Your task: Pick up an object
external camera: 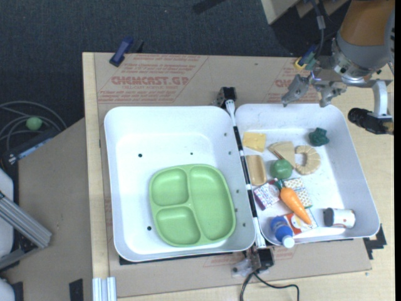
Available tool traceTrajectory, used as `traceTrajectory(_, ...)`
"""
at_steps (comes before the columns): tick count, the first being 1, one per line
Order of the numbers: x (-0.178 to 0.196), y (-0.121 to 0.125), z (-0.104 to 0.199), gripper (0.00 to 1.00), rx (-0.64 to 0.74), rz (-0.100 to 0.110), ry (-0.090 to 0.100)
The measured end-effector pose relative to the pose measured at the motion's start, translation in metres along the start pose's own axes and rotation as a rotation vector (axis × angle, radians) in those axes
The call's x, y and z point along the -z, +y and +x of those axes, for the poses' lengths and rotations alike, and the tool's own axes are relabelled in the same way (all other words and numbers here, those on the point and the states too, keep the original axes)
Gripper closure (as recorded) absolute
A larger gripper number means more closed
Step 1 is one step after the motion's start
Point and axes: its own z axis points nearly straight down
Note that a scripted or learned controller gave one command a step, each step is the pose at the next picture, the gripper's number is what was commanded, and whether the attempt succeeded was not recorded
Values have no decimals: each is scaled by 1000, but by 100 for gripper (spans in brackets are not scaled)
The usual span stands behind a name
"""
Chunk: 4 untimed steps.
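Note:
My gripper hangs over the far rim of the right bin, its two fingers spread apart and open with nothing between them. Below it in that bin lie a yellow cheese wedge, a bread slice, a round cracker ring, a dark green toy, a green ball, an orange carrot, a tan stick, a blue-capped bottle and a white cylinder.
The left bin holds a green divided plate. A blue clip lies on the cardboard at the back left. Cables and a green ball sit off the bench to the left.

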Motion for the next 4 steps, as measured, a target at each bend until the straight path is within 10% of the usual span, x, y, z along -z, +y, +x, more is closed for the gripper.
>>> traceTrajectory(2, -159, -78, 19, 0, 0, -12, -2)
traceTrajectory(3, -148, -76, 17, 100, -2, -19, -7)
traceTrajectory(4, -148, -76, 18, 0, -2, -19, -6)
